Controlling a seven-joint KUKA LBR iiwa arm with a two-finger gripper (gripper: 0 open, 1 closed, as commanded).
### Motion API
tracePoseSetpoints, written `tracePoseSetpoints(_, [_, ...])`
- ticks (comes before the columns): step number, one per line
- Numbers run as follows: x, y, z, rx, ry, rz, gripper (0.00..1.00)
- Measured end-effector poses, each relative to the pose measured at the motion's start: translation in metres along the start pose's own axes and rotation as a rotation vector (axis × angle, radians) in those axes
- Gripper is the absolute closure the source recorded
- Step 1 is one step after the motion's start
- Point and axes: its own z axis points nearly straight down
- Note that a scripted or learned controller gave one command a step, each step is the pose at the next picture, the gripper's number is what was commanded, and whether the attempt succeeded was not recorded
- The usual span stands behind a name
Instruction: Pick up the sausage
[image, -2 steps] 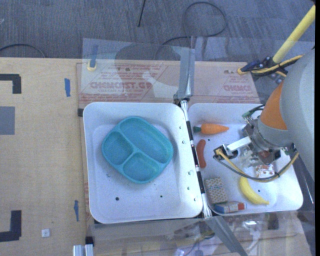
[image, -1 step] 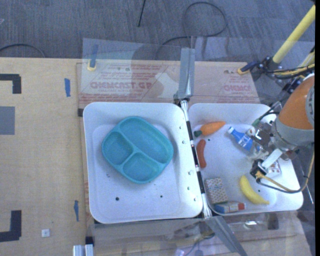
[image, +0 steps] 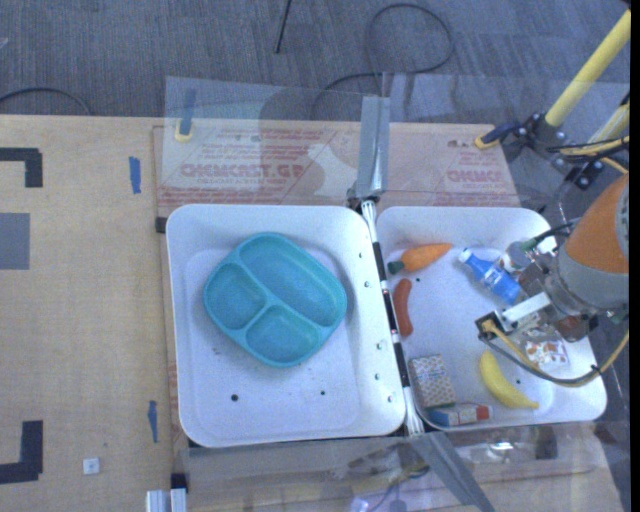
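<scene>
Gripper hangs over the right side of the right shallow white plastic bin. It sits below the grey arm with the orange band, which comes in from the right. Cannot tell whether the gripper is apart or together; nothing is seen held in it.

Close to the gripper:
- Small white packet with red print, lying flat on the bin floor just near of the gripper.
- Blue plastic bottle with a white cap, just left of the gripper, lying on its side with the cap toward the far left.
- Yellow curved banana, near and slightly left of the gripper, close to the packet.

Farther left in the same bin:
- Small patterned tan box, near-left part of the floor.
- Short pale tube with a red end, lying along the near wall, just near of the box.
- Orange carrot with a green end, far-left corner, green end pointing left.
- Reddish-brown sausage, lying lengthwise far-to-near against the bin's left wall, just near of the carrot and apart from it. It is well apart from the gripper, with the bottle between them.

Beyond the divider:
- Left shallow white plastic bin holds one teal divided plastic plate, roughly central and tilted askew.
- Both bins stand on a pale wooden bench.
</scene>
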Motion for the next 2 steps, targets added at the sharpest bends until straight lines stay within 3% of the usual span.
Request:
tracePoseSetpoints(1, [-0.031,-0.012,-0.002,0.002,0.004,-0.170,1.00])
tracePoseSetpoints(2, [-0.030,0.001,0.000,0.010,-0.020,-0.979,1.00])
